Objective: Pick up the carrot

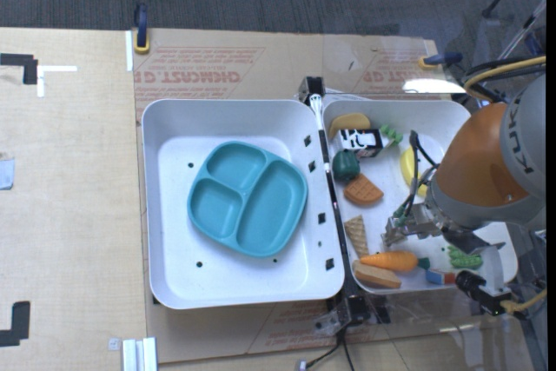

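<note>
The carrot (390, 260) is a short orange piece lying near the front edge of the right bin (460, 110). A tan bread slice (377, 277) touches its front side. My gripper (405, 228) hangs just above and behind the carrot, under the orange band of the arm (473, 165). Nothing shows as held in it. The arm hides part of the bin's right half.
The right bin also holds a ridged tan wedge (356, 233), an orange slice (363, 191), a dark green vegetable (346, 165), a black-and-white item (361, 139), a yellow banana (407, 166) and a green piece (465, 257). A teal divided plate (249, 198) lies in the left bin (165, 213).
</note>
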{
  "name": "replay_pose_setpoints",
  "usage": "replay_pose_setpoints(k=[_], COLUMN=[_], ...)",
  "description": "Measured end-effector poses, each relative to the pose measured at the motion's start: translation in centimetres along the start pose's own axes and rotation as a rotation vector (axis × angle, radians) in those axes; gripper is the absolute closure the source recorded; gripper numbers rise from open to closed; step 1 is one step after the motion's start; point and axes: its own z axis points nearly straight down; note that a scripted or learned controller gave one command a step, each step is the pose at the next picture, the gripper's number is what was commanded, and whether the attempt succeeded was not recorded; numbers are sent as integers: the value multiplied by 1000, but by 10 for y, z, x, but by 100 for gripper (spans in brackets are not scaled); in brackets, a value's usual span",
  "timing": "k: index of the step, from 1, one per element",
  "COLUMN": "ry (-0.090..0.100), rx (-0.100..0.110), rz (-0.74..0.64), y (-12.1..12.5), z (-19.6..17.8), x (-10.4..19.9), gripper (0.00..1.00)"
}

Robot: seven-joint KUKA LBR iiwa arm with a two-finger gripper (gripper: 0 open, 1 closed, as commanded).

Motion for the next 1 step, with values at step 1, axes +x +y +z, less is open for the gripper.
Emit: replay_pose_setpoints(k=[1], ry=[-3], rx=[-1], rz=[261], y=[83], z=[-124], x=[-15], gripper=[0])
